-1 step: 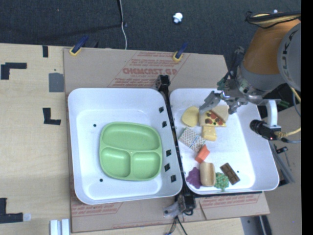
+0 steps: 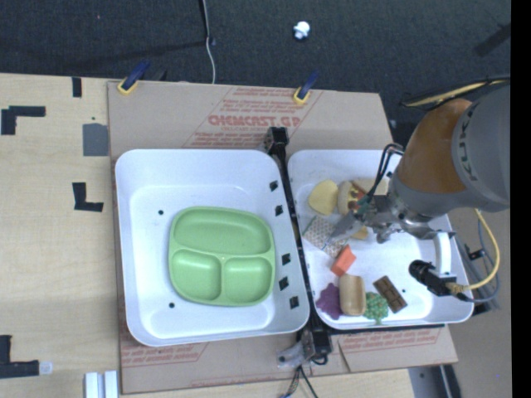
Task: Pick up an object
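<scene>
Gripper: the two-finger gripper (image 2: 358,219) sits low in the right shallow white bin (image 2: 415,160), among the small things at that bin's middle; whether it is released or clenched I cannot tell, and nothing is plainly seen held.

Nearest things: a pale yellow rounded block (image 2: 323,196) lies just beside the gripper toward the left bin; a grey speckled flat piece (image 2: 319,234) lies just beside the gripper, toward the bin's near side.

Further things: an orange wedge-shaped block (image 2: 343,260) lies near the gripper, toward the bin's near wall; beyond it a tan cylinder-like piece (image 2: 352,293), a purple lumpy toy (image 2: 328,302), a green knobbly piece (image 2: 377,307) and a brown bar (image 2: 388,293) cluster along the near wall of the right bin.

Left bin: the left shallow white bin (image 2: 141,172) holds a green three-part plastic tray (image 2: 221,255), well apart from the gripper.

Doing the step well: I judge the pick is at the closing stage; the pile is crowded, so centring on one thing, likely the yellow block or the grey piece, and lifting straight up would avoid dragging neighbours.

Arm pose: the grey arm with its orange band (image 2: 436,152) reaches in over the right bin's far right side, its wrist bent down toward the bin floor.

Table: the light wooden table (image 2: 50,222) carries both bins on a cardboard sheet.
</scene>
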{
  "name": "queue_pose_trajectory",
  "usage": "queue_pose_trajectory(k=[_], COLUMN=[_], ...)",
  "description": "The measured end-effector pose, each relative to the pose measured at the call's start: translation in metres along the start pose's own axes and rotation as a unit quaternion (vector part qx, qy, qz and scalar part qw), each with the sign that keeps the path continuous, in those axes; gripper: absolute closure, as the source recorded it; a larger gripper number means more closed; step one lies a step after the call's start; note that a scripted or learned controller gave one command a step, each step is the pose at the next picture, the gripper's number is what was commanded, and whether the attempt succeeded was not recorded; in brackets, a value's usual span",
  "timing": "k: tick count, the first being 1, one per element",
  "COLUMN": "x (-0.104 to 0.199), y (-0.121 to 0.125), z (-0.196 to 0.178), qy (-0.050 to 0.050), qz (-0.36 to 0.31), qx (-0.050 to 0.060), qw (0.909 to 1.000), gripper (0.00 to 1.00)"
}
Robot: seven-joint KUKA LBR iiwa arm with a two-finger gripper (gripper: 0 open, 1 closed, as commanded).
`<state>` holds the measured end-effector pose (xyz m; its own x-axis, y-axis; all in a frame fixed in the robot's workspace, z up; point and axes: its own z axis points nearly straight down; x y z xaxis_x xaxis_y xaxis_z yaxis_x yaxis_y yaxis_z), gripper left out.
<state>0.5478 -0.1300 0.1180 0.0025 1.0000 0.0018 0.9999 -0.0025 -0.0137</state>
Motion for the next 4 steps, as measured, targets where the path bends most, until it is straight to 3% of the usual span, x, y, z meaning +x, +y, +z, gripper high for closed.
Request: queue_pose_trajectory(k=[1,2,3,4], x=[0.022,0.02,0.021,0.094], y=[-0.008,-0.03,-0.03,0.018], z=[0.035,0.033,0.022,-0.072], qy=[-0.001,-0.001,0.001,0.0], qz=[-0.002,-0.002,-0.002,-0.007], qx=[-0.007,-0.007,-0.007,-0.012], qw=[1.0,1.0,1.0,0.9999], gripper=[0.0,0.0,1.0,1.0])
